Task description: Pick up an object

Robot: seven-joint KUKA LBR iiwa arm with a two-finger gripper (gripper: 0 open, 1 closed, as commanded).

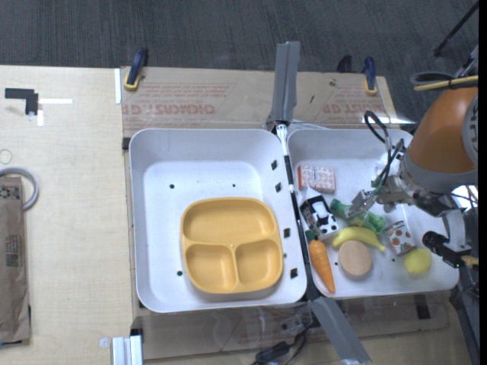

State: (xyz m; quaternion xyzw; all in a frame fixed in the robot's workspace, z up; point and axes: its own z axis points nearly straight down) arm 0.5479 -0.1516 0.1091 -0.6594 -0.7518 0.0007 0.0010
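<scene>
My gripper [362, 203] hangs low over the middle of the right bin [346, 144], on the grey arm with the orange band that comes in from the right. Right below and beside it lies a green leafy toy [370, 221]. A yellow banana [358, 236] curves just in front of that, with a round tan disc [354, 258] below it. An orange carrot [321, 265] lies along the bin's left wall. A black-and-white toy [320, 214] and a pink packet [316, 177] sit further left and back. I see nothing held in the gripper.
A small red-and-white carton [399, 238] and a lemon [417, 261] lie at the right bin's front right, under the arm. The left bin [152, 204] holds a yellow divided plate [230, 243]. A grey post [285, 78] rises between the bins at the back.
</scene>
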